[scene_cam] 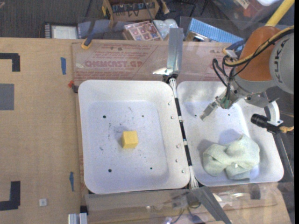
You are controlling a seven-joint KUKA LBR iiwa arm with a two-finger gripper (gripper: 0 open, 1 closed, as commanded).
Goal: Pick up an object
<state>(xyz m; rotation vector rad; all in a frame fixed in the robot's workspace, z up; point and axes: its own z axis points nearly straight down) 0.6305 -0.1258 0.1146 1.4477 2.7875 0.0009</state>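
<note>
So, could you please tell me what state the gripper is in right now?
Gripper: over the right bin; state cannot be told.

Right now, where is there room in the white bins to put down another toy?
The left bin has lots of bare floor all around the yellow block. In the right bin, the far left part beside the divider is bare, under the gripper. It is crowded near the front, where the pale green cloth lies.

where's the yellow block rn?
The yellow block sits near the middle of the left bin in the camera view, alone on its floor, well apart from the pale green cloth in the right bin.
</note>
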